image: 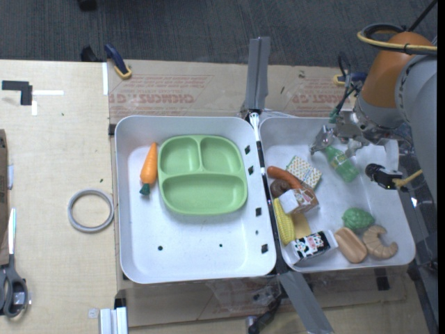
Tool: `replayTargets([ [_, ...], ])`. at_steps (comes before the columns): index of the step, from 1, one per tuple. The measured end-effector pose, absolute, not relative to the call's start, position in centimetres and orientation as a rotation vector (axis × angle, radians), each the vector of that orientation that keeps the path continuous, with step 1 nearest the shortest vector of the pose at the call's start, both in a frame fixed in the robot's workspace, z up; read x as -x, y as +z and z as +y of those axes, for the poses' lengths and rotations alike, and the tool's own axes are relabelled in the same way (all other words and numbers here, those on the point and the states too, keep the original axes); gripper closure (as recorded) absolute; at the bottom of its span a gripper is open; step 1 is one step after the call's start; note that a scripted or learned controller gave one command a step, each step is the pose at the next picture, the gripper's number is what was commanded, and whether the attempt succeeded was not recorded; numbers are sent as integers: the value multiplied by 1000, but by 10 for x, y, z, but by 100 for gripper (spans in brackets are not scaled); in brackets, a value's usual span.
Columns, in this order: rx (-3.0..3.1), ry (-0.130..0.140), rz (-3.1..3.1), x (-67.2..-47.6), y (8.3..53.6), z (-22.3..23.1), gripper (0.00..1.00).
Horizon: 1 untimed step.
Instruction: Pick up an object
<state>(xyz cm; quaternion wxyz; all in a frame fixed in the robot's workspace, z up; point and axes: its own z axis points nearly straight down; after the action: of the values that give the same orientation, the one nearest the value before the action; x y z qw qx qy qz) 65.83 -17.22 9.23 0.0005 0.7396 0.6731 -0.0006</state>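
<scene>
1. The arm (410, 82) reaches in from the right, grey with its orange band high over the right bin (389, 252).
2. The gripper (332, 143) sits low at the back of that bin, right over a pale green bottle-like object (343, 164).
3. I cannot tell how the hand stands, nor whether it touches the green object; it is too small and cluttered to read.
4. In front of it lie a checkered packet (304, 172), a sausage (284, 177) and a yellow corn cob (282, 222) along the bin's left wall.
5. Nearer the front edge: a black-and-white carton (310, 246), a tan bread roll (350, 245), a croissant (379, 239) and a green leafy piece (358, 218).
6. Over in the left bin (195, 256), a green divided plate (203, 175) lies flat with a carrot (148, 167) just beside its left edge.
7. On the bench, well left of the bins, lies a ring of tape (91, 209).
</scene>
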Motion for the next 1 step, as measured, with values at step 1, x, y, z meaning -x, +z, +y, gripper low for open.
replayTargets([
  [1,-2317,-4,2118,-659,102,-172,100],
])
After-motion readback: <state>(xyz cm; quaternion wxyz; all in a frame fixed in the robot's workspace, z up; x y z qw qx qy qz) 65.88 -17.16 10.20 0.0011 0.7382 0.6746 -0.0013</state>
